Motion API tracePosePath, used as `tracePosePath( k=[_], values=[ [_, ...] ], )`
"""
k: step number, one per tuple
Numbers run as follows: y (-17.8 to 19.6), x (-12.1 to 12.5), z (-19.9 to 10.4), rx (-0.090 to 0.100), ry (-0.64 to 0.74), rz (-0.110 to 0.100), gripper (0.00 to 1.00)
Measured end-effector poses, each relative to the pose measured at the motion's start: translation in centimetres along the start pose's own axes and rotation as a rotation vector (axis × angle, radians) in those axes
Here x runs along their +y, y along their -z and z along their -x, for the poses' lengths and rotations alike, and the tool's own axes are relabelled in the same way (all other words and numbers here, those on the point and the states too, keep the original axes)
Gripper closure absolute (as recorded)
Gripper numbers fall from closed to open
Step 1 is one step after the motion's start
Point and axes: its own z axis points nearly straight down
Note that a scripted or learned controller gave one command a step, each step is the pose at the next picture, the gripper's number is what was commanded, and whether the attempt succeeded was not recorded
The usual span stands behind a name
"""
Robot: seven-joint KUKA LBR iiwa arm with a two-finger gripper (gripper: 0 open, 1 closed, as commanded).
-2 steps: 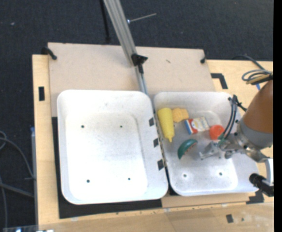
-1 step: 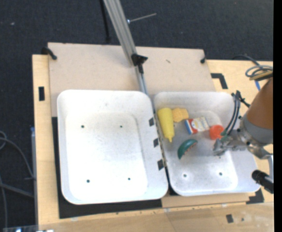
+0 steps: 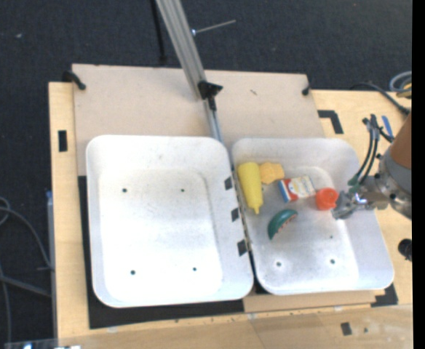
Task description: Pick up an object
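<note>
Gripper [image 3: 346, 206] sits just right of the orange ball [image 3: 326, 198], finger state unclear (blurred). Yellow bottle [image 3: 250, 185], left of the ball, lies lengthwise, cap toward the right bin's [image 3: 358, 267] near edge.

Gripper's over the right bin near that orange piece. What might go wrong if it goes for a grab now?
The gripper sits right beside the orange object, so it may nudge it aside instead of enclosing it. The red and white carton lies close behind, so a push could knock the two together. Both sit near the right bin wall.
</note>
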Motion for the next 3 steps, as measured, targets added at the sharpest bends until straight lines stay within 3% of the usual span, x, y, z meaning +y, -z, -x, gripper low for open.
tracePosePath(
  k=[1,3],
  values=[
    [-0.9,0.0,0.1,0.002,-0.003,-0.009,1.0],
    [1.7,4.9,-9.3,0.004,0.005,-0.005,1.0]
  ],
)
